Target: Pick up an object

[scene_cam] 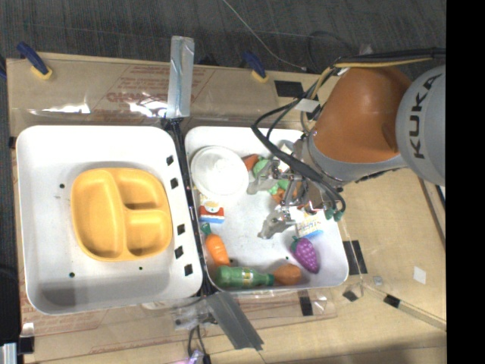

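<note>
My gripper (266, 200) is low inside the right bin (250, 138), reaching in from the right under the orange wrist band. Its two metal fingers stand apart, open, one near the green-grey piece by the white bowl (220, 171), the other above the bin floor. Only bare white floor shows between them. Purple grapes (306, 254) lie just right of and below the lower finger. A small carton (212, 213) sits to the gripper's left. An orange carrot (216, 249), a green bottle (242, 277) and an orange item (288, 274) line the near wall.
The left bin (45, 150) holds a yellow divided tray (121, 211). A small orange piece (251, 161) lies beside the bowl. Black cables loop over the right bin's far edge. A taped divider runs between the bins.
</note>
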Robot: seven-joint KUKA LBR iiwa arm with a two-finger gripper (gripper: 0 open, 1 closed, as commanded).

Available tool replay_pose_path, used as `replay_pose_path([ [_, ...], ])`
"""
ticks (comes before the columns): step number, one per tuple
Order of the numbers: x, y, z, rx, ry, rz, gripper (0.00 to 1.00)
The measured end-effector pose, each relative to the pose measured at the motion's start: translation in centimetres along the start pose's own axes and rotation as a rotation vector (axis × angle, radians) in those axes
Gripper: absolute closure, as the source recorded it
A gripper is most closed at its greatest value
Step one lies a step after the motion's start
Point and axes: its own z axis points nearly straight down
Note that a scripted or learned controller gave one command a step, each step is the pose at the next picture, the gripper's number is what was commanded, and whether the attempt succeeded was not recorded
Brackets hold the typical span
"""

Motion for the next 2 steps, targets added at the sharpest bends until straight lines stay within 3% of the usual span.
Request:
replay_pose_path([
  [1, 0.5, -2.8, 13.4, -0.004, 0.009, -0.136, 0.00],
  [2, -2.3, -2.0, 14.2, -0.001, -0.001, -0.150, 0.00],
])
